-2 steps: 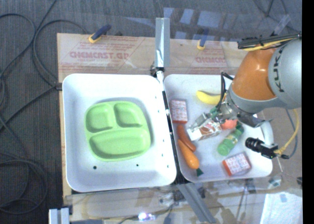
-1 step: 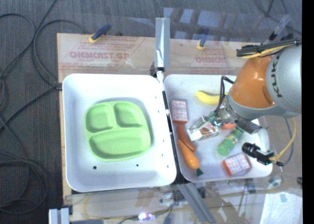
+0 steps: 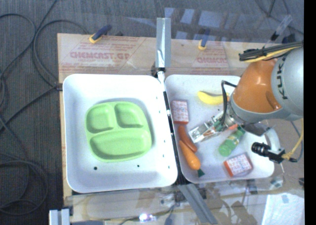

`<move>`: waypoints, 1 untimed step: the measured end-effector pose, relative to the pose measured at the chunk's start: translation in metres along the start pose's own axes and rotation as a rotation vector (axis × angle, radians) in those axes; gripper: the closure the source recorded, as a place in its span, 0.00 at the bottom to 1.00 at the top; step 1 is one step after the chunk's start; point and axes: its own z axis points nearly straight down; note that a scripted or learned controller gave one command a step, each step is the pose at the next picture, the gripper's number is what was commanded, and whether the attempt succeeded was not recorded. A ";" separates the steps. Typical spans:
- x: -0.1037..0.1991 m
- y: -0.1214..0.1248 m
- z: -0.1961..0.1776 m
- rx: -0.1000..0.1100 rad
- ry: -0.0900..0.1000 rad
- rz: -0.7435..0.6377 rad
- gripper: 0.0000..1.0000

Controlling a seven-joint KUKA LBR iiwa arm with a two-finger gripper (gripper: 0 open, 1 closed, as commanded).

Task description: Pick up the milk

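The milk carton (image 3: pixel 179 111), a small box with a red-and-white patterned face, lies flat in the right bin (image 3: pixel 256 172), close against that bin's left wall and in its upper half. Taking the carton as the landmark: the gripper (image 3: pixel 203 131) hangs just below and to the right of it, apart from it, with a strip of bare white bin floor between the two. The carton is not between the jaws. The gripper's tip points down and left toward the bin floor, and whether its jaws stand apart or together cannot be told from this angle.

Directly below the carton lie two carrots (image 3: pixel 190 153), orange, slanting down to the right, the lower one ending in a dark green stub. To the carton's right, slightly higher, a yellow banana (image 3: pixel 210 98) rests on the bin floor. Farther right and lower, a green bottle (image 3: pixel 231 143) lies tilted just beside the arm's wrist. Lower still, toward the bin's bottom right corner, sits a second red-patterned box (image 3: pixel 238 164).

Left of the carton, across the shared wall, the left bin (image 3: pixel 74 169) holds a green divided plate (image 3: pixel 118 130) with three compartments.
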 end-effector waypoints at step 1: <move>-0.003 0.007 -0.017 -0.020 -0.010 0.000 1.00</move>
